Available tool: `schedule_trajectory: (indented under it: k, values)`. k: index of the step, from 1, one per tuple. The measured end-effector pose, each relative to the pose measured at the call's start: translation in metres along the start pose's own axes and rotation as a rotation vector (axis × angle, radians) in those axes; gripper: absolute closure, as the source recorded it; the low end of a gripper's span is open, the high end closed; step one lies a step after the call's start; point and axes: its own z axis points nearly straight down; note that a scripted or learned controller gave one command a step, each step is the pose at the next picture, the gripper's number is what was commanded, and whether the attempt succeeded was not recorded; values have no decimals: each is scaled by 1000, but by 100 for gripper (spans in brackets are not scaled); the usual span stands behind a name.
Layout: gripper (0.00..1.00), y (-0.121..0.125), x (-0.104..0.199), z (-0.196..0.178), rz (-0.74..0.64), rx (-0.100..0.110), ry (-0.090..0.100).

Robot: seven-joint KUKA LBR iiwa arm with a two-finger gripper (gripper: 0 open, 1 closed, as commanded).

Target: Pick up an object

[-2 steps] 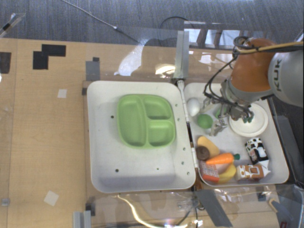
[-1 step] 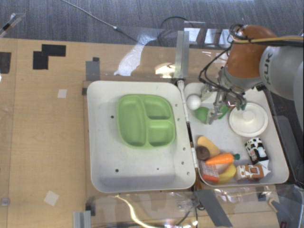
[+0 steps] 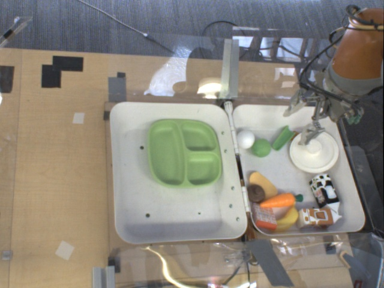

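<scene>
Hangs the claw [image 3: 311,131] directly over the white plate [image 3: 314,153], toward the far end of the right bin [image 3: 355,219] on the tabletop [image 3: 54,161]. Cannot tell from this slant whether clenched or released, nor whether touching the plate. Shows nothing visibly grasped.

Probably handles as light, stiff and slippery, judging by the smooth, hard-looking, shallow form lying flat on the bin floor. Might chip or crack if dropped. Best taken at the rim, pinching across the edge on a side clear of the bin wall. Gives nothing to close on at the middle. May skid sideways under a glancing touch.

Being round, has no long axis and points nowhere. Faces straight up. Lies just beside the green cylinder [image 3: 282,138], touching it or nearly so at the plate's left edge.

Offers in that cylinder a likely easier hold: seems light and firm, lying with its long axis slanting from near-left to far-right. Take across the short width at mid-length. Keeps well apart from the carrot [image 3: 277,201] at the near end.
</scene>
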Motion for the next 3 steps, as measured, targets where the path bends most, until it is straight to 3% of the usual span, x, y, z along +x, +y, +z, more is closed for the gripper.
schedule_trajectory:
  k: [1, 2, 3]
  values:
    - [0, 15, -12, 85, -58, -6, 6]
    - [0, 54, -5, 88, -136, -8, 5]
    - [0, 20, 119, 83, -250, -1, 5]
